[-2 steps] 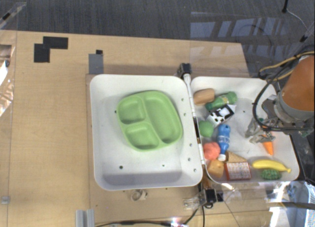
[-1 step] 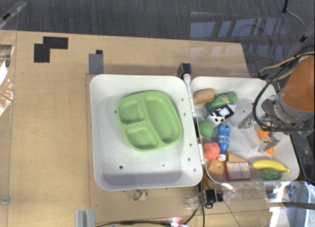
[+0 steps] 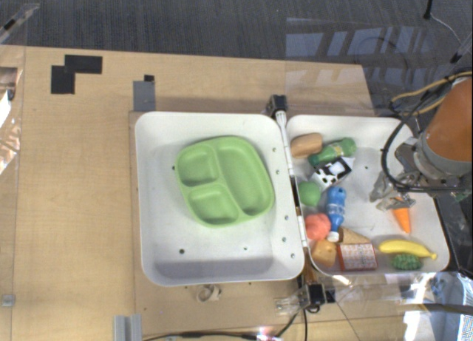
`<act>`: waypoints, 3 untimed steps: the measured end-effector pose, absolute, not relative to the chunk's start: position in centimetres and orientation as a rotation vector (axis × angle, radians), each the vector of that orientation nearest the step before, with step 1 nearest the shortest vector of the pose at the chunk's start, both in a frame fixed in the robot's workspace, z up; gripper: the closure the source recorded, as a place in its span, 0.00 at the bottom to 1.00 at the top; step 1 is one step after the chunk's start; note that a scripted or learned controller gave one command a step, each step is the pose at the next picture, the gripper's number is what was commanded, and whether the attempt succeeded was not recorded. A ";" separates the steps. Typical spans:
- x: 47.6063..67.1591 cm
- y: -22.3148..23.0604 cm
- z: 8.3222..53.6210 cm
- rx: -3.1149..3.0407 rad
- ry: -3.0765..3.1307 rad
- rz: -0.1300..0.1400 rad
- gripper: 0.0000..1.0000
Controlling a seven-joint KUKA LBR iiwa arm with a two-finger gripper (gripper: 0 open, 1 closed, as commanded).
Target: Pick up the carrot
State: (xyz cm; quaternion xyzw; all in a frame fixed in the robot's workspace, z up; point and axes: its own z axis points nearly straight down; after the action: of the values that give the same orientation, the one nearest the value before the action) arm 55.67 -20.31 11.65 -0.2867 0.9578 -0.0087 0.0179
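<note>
A small orange tapered plastic carrot lies in the right white bin near its right wall, just above a yellow toy banana, with the tool directly over its top end, grip state unclear.

Plate in left bin; carrot in right bin.
</note>
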 end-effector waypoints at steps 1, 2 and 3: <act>55.6 -20.3 11.6 -0.891 2.976 -0.026 0.00; 55.8 -20.5 8.9 -1.187 2.895 -0.010 0.00; 56.3 -20.4 10.4 -1.181 2.884 -0.021 1.00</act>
State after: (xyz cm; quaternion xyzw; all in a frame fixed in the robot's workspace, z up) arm 56.31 -20.43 10.36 -0.3789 0.9253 -0.0067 0.0127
